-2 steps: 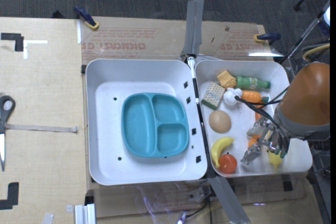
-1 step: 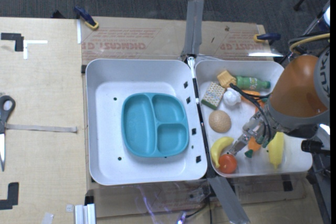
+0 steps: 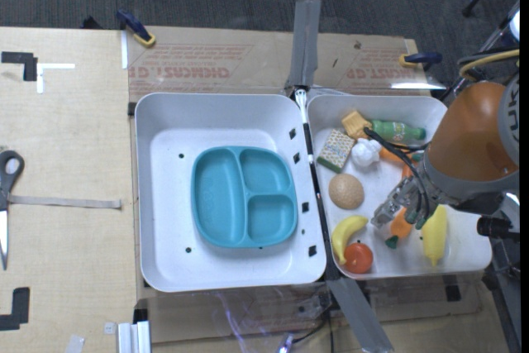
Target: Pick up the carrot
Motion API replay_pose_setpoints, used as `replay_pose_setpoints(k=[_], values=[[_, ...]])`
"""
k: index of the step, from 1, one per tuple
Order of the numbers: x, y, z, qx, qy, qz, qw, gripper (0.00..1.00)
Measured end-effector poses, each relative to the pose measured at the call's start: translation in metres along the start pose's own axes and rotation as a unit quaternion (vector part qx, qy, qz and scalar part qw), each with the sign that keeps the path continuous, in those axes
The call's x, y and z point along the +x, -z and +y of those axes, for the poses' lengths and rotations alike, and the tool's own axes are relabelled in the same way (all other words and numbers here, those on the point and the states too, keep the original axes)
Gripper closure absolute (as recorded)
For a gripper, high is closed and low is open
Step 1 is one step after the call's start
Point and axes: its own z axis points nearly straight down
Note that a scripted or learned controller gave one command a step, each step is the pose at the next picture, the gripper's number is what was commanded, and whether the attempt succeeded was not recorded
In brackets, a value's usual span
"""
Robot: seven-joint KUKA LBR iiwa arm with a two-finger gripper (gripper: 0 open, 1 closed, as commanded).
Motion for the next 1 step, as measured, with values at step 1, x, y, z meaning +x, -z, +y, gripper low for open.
replay_pose_setpoints(k=[1], values=[[0.0324,0.0909,0.0643,0.0,-0.034,0.001,0.9994,1.0]])
